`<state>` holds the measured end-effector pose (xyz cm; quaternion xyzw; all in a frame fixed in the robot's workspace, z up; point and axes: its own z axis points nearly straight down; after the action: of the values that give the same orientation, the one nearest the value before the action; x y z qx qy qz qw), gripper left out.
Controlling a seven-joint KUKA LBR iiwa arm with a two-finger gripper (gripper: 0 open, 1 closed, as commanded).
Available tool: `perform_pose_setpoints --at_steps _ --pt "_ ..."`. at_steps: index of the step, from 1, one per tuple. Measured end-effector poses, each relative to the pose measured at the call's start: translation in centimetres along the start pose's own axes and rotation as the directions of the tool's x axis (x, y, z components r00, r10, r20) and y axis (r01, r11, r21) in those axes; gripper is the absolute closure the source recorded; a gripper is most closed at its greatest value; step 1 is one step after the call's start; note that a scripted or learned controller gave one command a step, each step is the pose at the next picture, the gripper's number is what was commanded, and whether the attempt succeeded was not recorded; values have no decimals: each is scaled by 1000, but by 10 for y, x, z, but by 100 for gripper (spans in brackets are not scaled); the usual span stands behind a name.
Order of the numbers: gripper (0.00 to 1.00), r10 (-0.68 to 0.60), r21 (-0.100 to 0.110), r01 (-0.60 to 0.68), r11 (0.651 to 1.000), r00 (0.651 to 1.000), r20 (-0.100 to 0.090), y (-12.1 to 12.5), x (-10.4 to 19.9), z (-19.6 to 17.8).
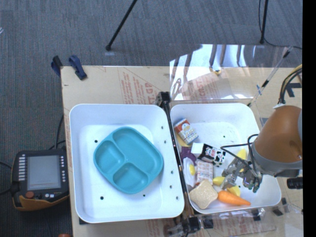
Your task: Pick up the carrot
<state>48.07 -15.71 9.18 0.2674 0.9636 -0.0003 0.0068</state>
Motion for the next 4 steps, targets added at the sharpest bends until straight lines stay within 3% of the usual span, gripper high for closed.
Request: perform_pose_setpoints --at_steps 1,2,3,4 --pt "100 273 7 -273 962 962 20 23 14 -2" --pt "100 529 0 -529 849 849 2 56 35 1" --pt "100 783 9 -783 622 621 -5 17 14 1" --pt "100 766 10 -766 643 643 -6 18 14 -45"
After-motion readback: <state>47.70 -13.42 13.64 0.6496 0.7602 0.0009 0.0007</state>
